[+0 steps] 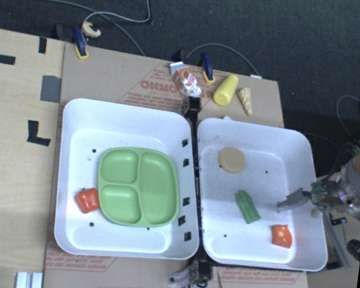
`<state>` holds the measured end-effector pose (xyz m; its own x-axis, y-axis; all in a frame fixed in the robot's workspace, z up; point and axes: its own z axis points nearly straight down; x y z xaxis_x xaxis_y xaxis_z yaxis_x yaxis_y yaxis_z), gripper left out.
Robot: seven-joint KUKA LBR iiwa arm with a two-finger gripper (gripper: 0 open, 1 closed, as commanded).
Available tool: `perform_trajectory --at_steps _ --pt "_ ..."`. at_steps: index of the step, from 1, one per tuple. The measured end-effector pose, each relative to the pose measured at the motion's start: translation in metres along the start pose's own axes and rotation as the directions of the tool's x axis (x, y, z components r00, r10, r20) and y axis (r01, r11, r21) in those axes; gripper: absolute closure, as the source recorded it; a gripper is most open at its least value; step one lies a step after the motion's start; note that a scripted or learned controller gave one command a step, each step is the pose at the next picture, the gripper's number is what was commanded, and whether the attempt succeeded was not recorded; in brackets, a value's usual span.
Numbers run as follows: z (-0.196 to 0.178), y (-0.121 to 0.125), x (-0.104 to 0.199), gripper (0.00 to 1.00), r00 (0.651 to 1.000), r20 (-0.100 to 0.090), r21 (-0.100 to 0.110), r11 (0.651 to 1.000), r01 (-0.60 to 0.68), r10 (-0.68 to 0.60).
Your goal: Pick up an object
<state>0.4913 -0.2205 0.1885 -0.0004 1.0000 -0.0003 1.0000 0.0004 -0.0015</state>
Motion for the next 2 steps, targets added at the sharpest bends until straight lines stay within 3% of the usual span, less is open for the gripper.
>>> perform_trajectory --at_steps 1,2 --pt "0.029 0.011 0.045 0.0 1.0 -0.001 0.001 1.0 0.002 -0.002" --pt "0.102 0.024 0.059 0.0 1.0 0.0 -0.003 1.0 0.0 0.0"
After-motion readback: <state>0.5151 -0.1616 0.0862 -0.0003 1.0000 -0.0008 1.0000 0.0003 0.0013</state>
